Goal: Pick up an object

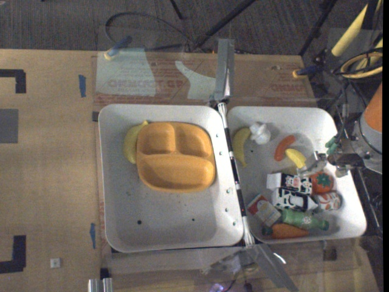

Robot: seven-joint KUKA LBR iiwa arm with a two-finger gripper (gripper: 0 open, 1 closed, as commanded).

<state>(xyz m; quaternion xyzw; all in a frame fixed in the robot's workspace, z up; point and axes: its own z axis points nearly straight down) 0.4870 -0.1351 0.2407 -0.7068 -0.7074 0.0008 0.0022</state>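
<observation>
Objects for picking lie crowded in the right bin (pixel 346 221): a yellow banana (pixel 240 146) against its left wall, a small white piece (pixel 260 132) just beside it, an orange slice-shaped toy (pixel 283 147) and a yellow one (pixel 296 157) near the middle, then a tight cluster toward the near side with a black-and-white carton (pixel 290 190), a tomato-like red toy (pixel 322 182), a green bottle (pixel 302 219) and a carrot (pixel 288 230). The left bin (pixel 164 230) carries an orange divided tray (pixel 175 156) lying over another yellow toy (pixel 130 143).

The pincer (pixel 331 162) sits at the right bin's right side, just above and beside the red toy; whether it is spread or pressed together, I cannot tell, and nothing can be seen between its tips. The step in hand looks like the approach, with no grasp made yet.

The next move likely calls for choosing one target and coming straight down on it. The cluster is packed, pieces touching, so a descent there risks nudging neighbours; the yellow and orange toys stand more apart and seem easier to take cleanly.
</observation>
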